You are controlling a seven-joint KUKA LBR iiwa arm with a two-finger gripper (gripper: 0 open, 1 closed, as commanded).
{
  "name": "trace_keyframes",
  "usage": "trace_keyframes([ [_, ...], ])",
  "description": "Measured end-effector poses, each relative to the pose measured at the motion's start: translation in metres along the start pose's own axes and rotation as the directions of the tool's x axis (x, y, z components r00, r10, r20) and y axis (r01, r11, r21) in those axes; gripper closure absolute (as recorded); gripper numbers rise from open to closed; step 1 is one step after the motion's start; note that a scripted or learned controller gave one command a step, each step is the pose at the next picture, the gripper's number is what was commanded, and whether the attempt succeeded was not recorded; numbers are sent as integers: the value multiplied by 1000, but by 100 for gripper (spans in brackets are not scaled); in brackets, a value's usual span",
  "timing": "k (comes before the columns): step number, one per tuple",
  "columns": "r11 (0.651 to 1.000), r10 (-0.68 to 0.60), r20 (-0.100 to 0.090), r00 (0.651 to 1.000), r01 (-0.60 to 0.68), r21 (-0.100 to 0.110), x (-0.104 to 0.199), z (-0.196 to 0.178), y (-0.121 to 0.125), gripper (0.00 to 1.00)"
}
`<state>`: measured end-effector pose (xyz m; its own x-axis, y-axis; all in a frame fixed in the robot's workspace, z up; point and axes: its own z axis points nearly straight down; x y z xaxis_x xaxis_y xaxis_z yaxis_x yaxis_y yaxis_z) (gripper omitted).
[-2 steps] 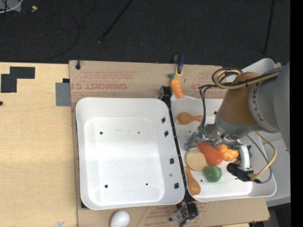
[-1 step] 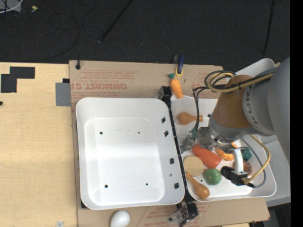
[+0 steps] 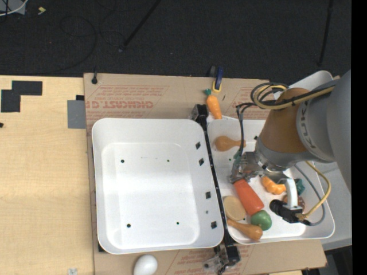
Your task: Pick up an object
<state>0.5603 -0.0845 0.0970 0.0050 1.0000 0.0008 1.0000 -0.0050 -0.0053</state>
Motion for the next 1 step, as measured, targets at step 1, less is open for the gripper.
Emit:
trace_keyframes([
  [1, 1000, -6, 1, 1000, 6, -9, 2, -73, -2, 100],
])
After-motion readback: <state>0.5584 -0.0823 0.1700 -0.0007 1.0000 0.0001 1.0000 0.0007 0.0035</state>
